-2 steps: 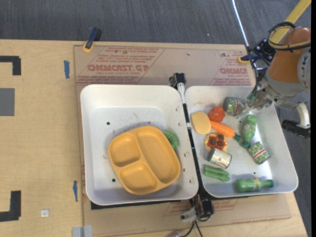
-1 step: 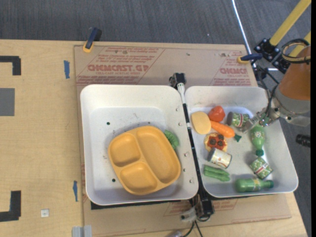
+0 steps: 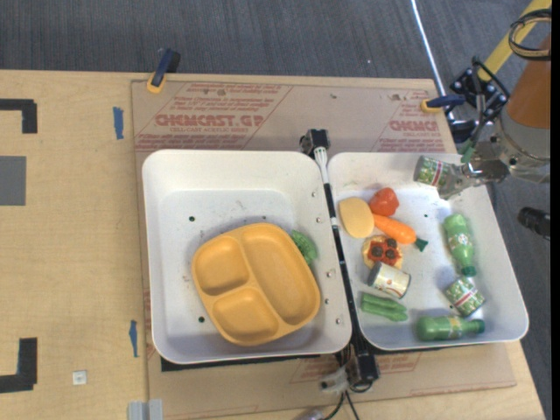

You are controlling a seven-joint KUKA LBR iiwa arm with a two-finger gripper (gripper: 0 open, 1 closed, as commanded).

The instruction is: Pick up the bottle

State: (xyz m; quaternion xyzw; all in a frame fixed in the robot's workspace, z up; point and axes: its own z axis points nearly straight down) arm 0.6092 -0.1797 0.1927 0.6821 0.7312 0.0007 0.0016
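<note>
Board under the bins: brown cardboard sheet (image 3: 262, 103), printed in red "CHEMCAST GP" at upper centre, the same print partly legible at upper right.

Left bin: shallow white plastic bin (image 3: 166, 191), holding a yellow three-compartment plastic tray (image 3: 254, 283); a small green item (image 3: 304, 245) lies touching the tray's upper right edge.

Right bin: shallow white plastic bin (image 3: 507, 322), contents as follows.
- Green plastic bottle (image 3: 458, 243), right of centre, long axis running top to bottom of the frame with a slight tilt; label unreadable.
- Green plastic bottle with a banded label (image 3: 450, 326), lower right, long axis lying left to right; label unreadable.
- Small green-and-white labelled can (image 3: 464, 296), between the two bottles.
- Small green-labelled can (image 3: 430, 171), upper right, just beside the gripper.
- Red tomato (image 3: 383, 202), orange carrot (image 3: 395, 229), pale yellow oval piece (image 3: 356, 217), white can (image 3: 388, 280), green bean pod (image 3: 383, 307).

Gripper: grey two-finger gripper (image 3: 464, 175), at the upper right corner of the right bin; whether its fingers are spread or closed cannot be told
</note>
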